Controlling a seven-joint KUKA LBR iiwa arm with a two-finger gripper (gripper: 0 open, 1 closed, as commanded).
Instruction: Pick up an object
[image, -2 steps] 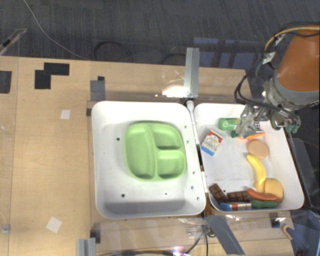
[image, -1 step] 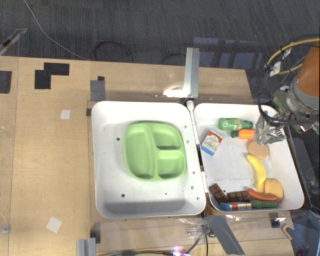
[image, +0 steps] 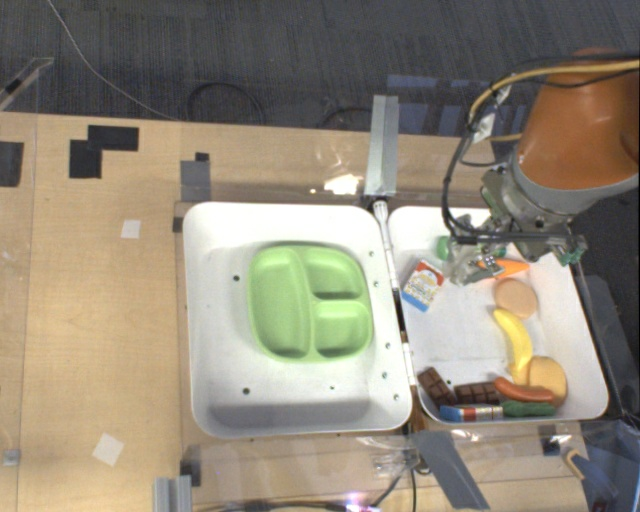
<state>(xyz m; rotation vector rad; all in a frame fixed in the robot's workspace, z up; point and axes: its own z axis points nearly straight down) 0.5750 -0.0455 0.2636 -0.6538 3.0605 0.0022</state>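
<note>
The right bin (image: 590, 330) holds several small items. A white carton with red and blue print (image: 422, 284) lies near its left wall, and a small green piece (image: 443, 245) sits beside it. An orange carrot-like piece (image: 512, 267), a tan round item (image: 516, 298) and a yellow banana (image: 517, 342) lie toward the right. My gripper (image: 476, 262) hangs low over the bin's back part, between the carton and the orange piece, under the orange-banded wrist (image: 580, 110). I see nothing lifted off the bin floor.
Along the right bin's front lie a yellow bun (image: 547, 375), a red sausage (image: 526, 391), brown chocolate pieces (image: 436, 384), a blue and red stick (image: 470, 411) and a green pod (image: 528, 408). The left bin (image: 215, 300) holds a green divided plate (image: 308, 302).
</note>
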